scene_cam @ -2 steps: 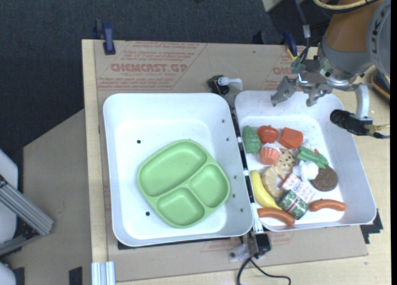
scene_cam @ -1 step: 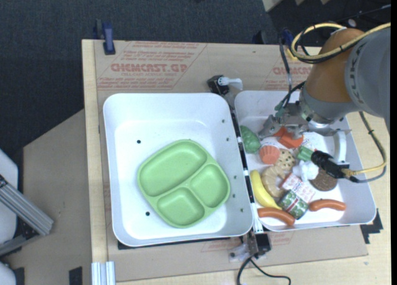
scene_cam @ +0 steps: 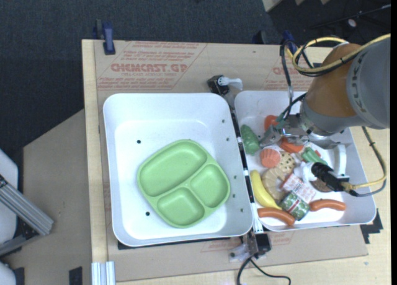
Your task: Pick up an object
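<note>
Orange band and grey casing crowd the upper right of the camera view as the arm hangs low over the right bin point(scene_cam: 366, 212); the gripper point(scene_cam: 291, 134) sits down among the toy food at the bin's upper middle, and whether it has closed on anything I cannot tell, because the wrist hides the business end.

Everything worth picking is heaped in that bin, below and to the left of the gripper; a round orange piece point(scene_cam: 270, 157) lies just beside it on the lower left, a green pepper-like piece point(scene_cam: 249, 140) rests against the bin's left wall, and a small red-orange bit point(scene_cam: 270, 122) sits near the tool's upper left. Further down, a yellow banana point(scene_cam: 262, 191) runs its long axis roughly down the bin with a slight curve; a tan cracker-like slab point(scene_cam: 282, 167) lies beside it; two red sausages point(scene_cam: 276, 217) stretch along the bottom edge, long axes nearly level.

Materials look like smooth moulded plastic, glossy and rounded, so my guess is they slip easily; a green tin with a printed label point(scene_cam: 295, 206) looks firmer and cylindrical.

Over in the left bin point(scene_cam: 124, 122), well apart from the arm, a matte pale-green divided plate point(scene_cam: 183, 183) lies flat, three compartments, tilted diagonally; the nearest candidates, I judge, are those just left of the tool.
</note>
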{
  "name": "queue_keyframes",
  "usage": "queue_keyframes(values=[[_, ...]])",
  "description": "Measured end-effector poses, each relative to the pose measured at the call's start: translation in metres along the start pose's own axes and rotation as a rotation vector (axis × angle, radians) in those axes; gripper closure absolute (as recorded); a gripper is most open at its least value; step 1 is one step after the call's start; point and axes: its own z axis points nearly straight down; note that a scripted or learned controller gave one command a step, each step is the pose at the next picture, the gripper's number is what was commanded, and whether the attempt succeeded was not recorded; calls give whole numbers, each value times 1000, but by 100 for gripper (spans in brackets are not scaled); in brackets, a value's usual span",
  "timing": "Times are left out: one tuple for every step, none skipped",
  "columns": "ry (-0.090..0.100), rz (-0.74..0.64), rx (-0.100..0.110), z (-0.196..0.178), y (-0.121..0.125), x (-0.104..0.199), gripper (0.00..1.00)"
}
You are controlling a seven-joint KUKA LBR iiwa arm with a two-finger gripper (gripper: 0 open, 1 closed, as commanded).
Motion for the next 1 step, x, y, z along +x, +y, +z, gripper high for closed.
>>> queue_keyframes(values=[[-6, 3, 20, 4, 47, 6, 0]])
